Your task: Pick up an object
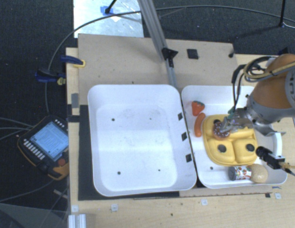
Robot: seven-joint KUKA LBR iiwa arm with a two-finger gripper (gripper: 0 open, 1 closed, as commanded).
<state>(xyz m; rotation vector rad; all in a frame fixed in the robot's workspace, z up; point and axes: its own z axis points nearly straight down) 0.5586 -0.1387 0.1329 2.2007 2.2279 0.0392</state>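
Observation:
The right bin (211,95) holds a yellow moulded piece (233,148) with two dark holes. A small dark purplish lump (218,131) lies on the piece's upper left part. Left of it are an orange sausage shape (199,124) and a red-orange carrot-like piece (198,107). A small can (239,173) and a beige ball (258,173) lie at the bin's near edge. My gripper (229,124) hangs low over the yellow piece's top, right beside the purplish lump. I cannot make out whether it touches either.
The left bin (133,137) stands beside the right one, with black clips (184,136) on the shared wall. A grey pole (154,27) slants in from the top. A teach pendant (46,142) lies off the bench at left. Cables run around the bench.

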